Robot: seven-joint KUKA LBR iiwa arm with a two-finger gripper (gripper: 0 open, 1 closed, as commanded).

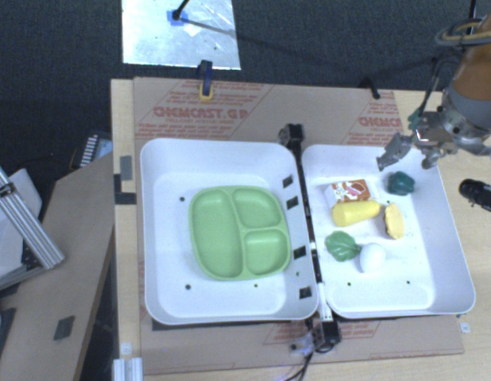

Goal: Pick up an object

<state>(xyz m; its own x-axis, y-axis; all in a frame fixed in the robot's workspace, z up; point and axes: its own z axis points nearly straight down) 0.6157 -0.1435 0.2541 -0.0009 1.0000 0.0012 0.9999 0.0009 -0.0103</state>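
Six items crowd right bin (448,236) centre; pincer (408,159) open nr rear rim.

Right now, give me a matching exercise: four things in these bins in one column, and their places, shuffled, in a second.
Things:
1. green divided plate
2. dark teal object
3. white egg-shaped object
4. red-and-white packet

Places:
A. nearest the gripper
B. left bin
C. just above the yellow object
D. beside the green leafy object

Pairs: 1-B, 2-A, 3-D, 4-C
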